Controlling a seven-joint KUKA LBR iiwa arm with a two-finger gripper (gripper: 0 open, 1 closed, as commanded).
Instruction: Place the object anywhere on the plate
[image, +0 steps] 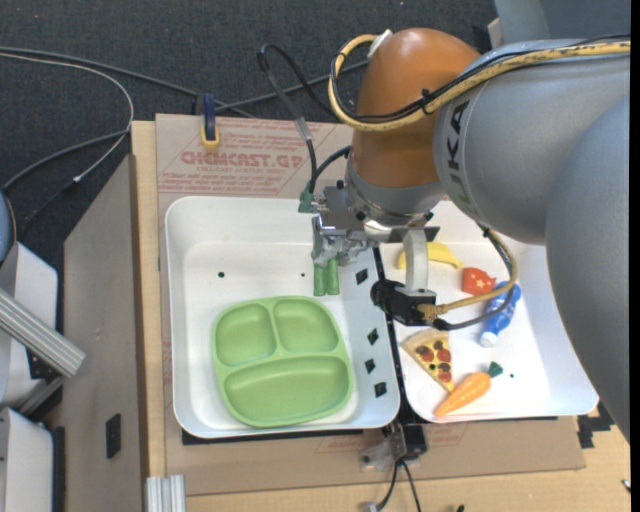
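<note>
Camera view shows the end effector (327, 272) hanging over the left bin (190, 300), just beyond the far rim of the green plate (283, 358). Its fingers sit close together on a small green object (327, 279) — apparently gripped. The step in hand looks like the carry toward the plate. Next it likely needs a short shift nearer, then a release. Toy food — carrot (464, 392), pizza slice (433, 357) — lies in the right bin (545, 340).

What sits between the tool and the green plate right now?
In the camera view, just a short strip of bare white bin floor separates the tool from the green plate's upper rim; nothing else lies there.
</note>
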